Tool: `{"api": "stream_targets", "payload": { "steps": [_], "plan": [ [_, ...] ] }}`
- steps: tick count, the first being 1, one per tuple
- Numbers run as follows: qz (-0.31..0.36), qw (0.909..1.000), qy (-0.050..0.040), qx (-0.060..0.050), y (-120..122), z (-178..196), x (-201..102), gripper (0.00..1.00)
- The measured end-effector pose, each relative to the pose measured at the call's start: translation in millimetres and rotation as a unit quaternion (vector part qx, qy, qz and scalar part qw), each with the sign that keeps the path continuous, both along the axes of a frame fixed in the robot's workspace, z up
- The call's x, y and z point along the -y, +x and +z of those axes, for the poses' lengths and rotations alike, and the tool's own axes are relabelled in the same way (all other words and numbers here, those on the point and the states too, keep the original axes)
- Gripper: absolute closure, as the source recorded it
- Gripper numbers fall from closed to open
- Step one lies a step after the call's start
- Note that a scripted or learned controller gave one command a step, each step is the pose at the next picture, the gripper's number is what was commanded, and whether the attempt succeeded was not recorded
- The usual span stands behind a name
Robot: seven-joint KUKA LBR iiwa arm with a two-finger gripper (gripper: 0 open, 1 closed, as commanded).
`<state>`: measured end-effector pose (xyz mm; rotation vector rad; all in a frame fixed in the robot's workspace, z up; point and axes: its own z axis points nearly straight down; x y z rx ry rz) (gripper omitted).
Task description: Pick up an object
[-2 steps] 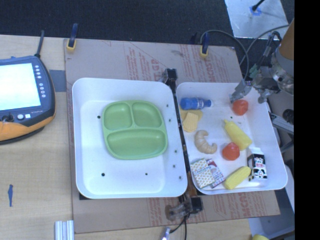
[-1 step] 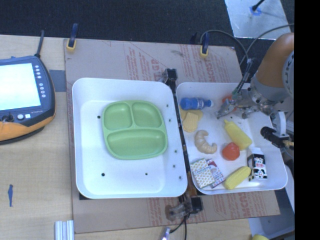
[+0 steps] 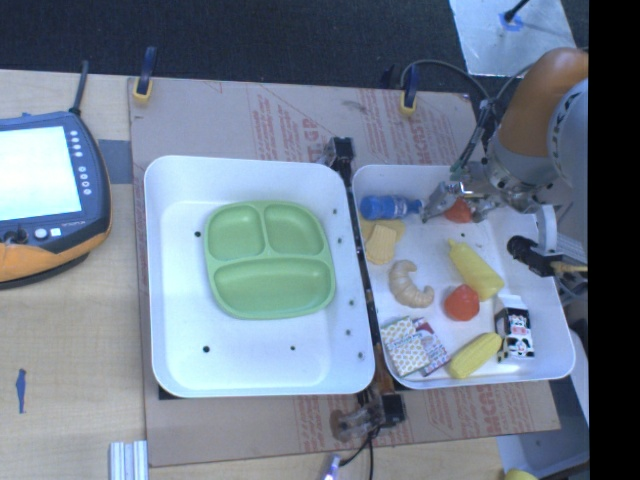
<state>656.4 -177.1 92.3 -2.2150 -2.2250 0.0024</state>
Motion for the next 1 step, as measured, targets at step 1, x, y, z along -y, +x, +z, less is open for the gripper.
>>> {"api": "stream_targets", "payload": {
  "steps": [1],
  "plan": [
    [-0.001,1.0000,-0.0005,0.000,-47.2,1.6,35.3,0.00]
  ]
}}
